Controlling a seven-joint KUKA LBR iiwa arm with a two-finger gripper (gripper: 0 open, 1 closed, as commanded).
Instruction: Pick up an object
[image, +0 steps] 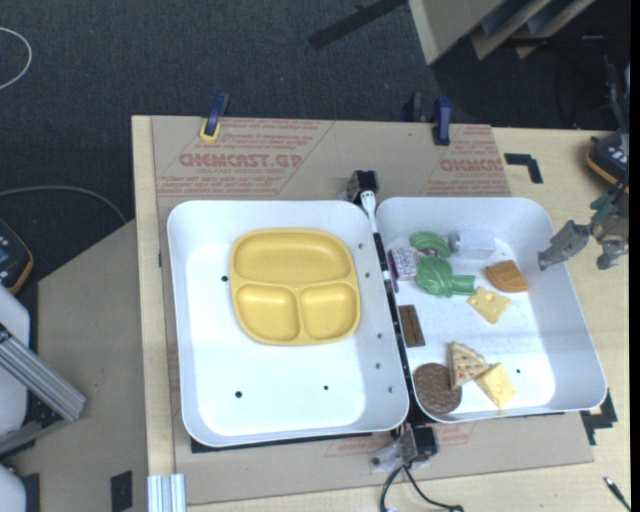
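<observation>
- Gripper (582, 244) hovers at the right bin's (560, 330) right rim, fingers spread and gripping nothing.
- Toy food lies scattered there; the orange cookie (507, 276) sits nearest.
- I'd centre over that cookie, descend straight, and avoid nudging the yellow cheese wedge (488, 304) beside it.

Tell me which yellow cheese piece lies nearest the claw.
The upper cheese piece, just below the orange-brown cookie. The other cheese piece lies at the bin's lower edge, farther from the claw.
</observation>
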